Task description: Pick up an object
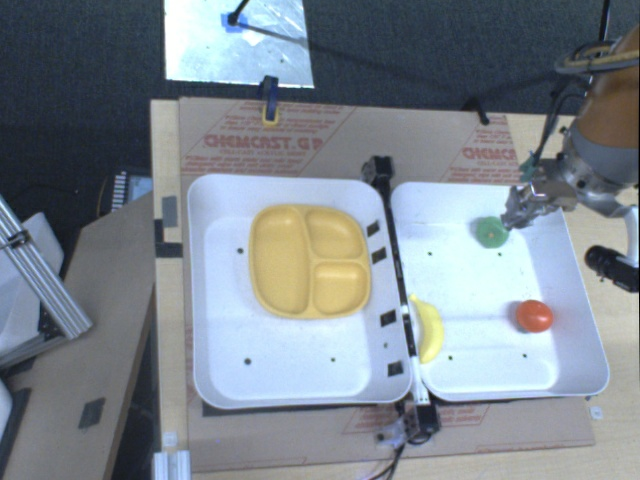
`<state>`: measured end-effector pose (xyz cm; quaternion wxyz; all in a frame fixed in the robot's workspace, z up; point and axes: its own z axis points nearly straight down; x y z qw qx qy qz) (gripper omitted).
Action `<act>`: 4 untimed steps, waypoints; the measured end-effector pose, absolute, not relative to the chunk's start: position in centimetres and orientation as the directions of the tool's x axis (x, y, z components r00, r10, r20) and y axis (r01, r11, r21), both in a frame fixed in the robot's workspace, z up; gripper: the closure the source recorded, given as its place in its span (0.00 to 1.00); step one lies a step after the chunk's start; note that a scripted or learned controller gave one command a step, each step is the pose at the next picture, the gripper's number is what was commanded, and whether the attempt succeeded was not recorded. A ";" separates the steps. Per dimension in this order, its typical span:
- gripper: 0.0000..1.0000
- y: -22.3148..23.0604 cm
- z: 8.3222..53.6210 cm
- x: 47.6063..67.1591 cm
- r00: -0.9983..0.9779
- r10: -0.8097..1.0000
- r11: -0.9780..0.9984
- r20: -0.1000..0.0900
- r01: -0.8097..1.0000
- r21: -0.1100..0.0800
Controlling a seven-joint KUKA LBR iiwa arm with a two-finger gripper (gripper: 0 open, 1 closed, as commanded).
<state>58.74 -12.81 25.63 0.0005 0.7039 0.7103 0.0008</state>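
In the right bin lie three small objects. A green round one sits near the back, an orange-red ball lies toward the front right, and a yellow banana rests against the bin's left wall. My gripper hangs over the back of this bin, its tip just right of and above the green object, close to it or touching it. The grey arm with its orange band comes in from the right.
The left bin holds a yellow divided plate. A black divider strip runs between the bins. Cardboard lies under both bins, and a shiny metal sheet lies on the floor beyond.
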 end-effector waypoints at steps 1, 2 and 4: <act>1.00 -7.7 25.7 60.5 -0.010 1.000 0.010 0.001 1.000 0.003; 1.00 -2.2 23.9 61.1 -0.010 1.000 0.010 0.002 1.000 0.000; 1.00 8.1 22.6 61.6 -0.010 1.000 0.010 0.002 1.000 0.000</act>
